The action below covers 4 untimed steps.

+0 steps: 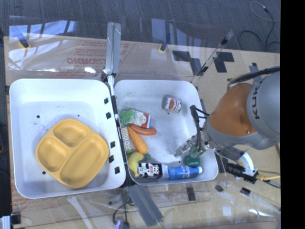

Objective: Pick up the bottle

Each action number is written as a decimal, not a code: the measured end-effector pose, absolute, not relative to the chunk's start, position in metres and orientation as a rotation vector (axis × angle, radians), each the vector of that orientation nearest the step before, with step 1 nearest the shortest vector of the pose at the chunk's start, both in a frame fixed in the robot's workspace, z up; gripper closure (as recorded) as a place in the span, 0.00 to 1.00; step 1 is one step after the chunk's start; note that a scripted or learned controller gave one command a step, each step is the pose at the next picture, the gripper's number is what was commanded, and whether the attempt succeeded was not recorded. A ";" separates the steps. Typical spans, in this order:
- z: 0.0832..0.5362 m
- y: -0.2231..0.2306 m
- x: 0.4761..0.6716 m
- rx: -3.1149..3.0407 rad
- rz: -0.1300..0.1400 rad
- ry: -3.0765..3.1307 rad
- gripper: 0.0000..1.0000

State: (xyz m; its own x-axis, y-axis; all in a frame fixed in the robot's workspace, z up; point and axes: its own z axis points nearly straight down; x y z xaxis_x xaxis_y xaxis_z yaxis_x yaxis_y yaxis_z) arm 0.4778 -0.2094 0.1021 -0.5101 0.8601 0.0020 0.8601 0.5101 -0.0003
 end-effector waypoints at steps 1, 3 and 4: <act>0.102 -0.209 0.478 -1.554 -0.001 -2.728 0.00; 0.170 -0.210 0.477 -1.399 0.000 -2.815 0.00; 0.144 -0.210 0.495 -1.706 0.001 -2.638 0.00</act>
